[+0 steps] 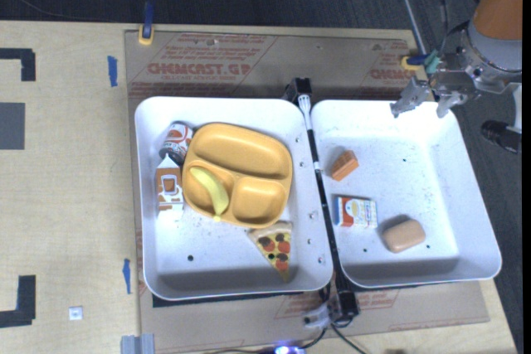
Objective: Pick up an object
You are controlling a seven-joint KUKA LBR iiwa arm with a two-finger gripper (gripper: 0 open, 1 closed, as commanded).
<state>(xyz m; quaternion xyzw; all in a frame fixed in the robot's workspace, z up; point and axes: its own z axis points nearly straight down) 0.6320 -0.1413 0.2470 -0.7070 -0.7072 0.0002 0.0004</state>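
Observation:
My gripper (425,102) hangs over the far edge of the right bin (431,261), its two grey fingers spread apart with nothing between them. In that bin lie an orange block (343,164), a small white and red carton (357,212) and a tan bread-like lump (404,234), all nearer the camera than the gripper. The left bin (166,269) holds a yellow divided plate (238,172) with a banana (211,190) in it, a can (175,142), a small brown and white box (168,187) and a pizza slice (275,244).
A black divider (314,170) runs between the two bins. Both bins rest on a brown cardboard sheet (249,62) on the wooden bench. The arm's orange band (500,4) is at the top right, with cables nearby.

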